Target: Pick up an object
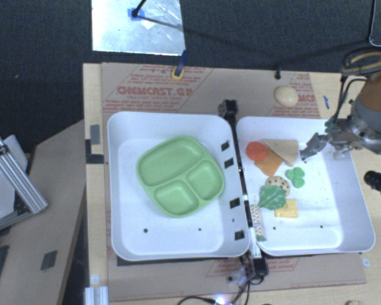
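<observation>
The right bin (357, 216) holds several toy foods: a tan wedge (283, 149), a red piece (256, 150) on an orange piece (270, 164), a small green floret (296, 175), a speckled cookie (278, 183), a green leaf (272, 198) and a yellow block (287, 209). My gripper (311, 149) hangs low over the bin's upper right part, just right of the tan wedge's tip. The arm (371, 113) comes in from the right edge. Nothing shows as lifted with the gripper.
The left bin (122, 170) carries a green divided plate (180, 175). A beige egg-shaped thing (286, 96) lies on the cardboard behind the right bin. A patterned strip (257, 221) lies along the divider. A black part (378, 183) sticks in at the right rim.
</observation>
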Controlling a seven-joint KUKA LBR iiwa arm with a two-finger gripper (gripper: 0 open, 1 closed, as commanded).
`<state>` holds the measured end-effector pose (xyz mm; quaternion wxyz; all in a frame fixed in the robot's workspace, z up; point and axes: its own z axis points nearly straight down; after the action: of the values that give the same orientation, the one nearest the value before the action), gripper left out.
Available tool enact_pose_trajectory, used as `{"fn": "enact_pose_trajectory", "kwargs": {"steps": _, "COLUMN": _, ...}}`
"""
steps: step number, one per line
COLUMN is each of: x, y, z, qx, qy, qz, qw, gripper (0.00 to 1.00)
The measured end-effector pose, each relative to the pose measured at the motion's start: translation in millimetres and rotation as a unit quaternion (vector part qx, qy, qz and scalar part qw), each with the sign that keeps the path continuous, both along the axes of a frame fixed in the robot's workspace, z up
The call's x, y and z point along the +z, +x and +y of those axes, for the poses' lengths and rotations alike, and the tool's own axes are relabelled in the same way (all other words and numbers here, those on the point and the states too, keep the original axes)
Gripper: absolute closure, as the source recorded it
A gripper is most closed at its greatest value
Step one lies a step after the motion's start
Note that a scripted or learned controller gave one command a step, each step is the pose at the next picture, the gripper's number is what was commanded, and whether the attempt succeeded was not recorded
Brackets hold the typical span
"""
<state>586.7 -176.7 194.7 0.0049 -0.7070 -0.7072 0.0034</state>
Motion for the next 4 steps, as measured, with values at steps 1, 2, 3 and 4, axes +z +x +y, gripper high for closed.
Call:
{"fn": "enact_pose_trajectory", "kwargs": {"steps": 1, "x": 8.1, "y": 2.6, "z": 0.6, "qx": 0.002, "qy": -0.0012, "qz": -0.006, "qw": 1.0, "gripper": 0.0}}
{"fn": "enact_pose_trajectory", "kwargs": {"steps": 2, "x": -44.8, "y": -6.2, "z": -4.5, "qx": 0.0, "qy": -0.0008, "qz": -0.005, "qw": 1.0, "gripper": 0.0}}
{"fn": "enact_pose_trajectory", "kwargs": {"steps": 3, "x": -99.0, "y": -10.8, "z": 4.3, "qx": 0.001, "qy": -0.001, "qz": -0.006, "qw": 1.0, "gripper": 0.0}}
{"fn": "enact_pose_trajectory", "kwargs": {"steps": 4, "x": -109.2, "y": -9.1, "z": 4.3, "qx": 0.0, "qy": -0.0017, "qz": -0.008, "qw": 1.0, "gripper": 0.0}}
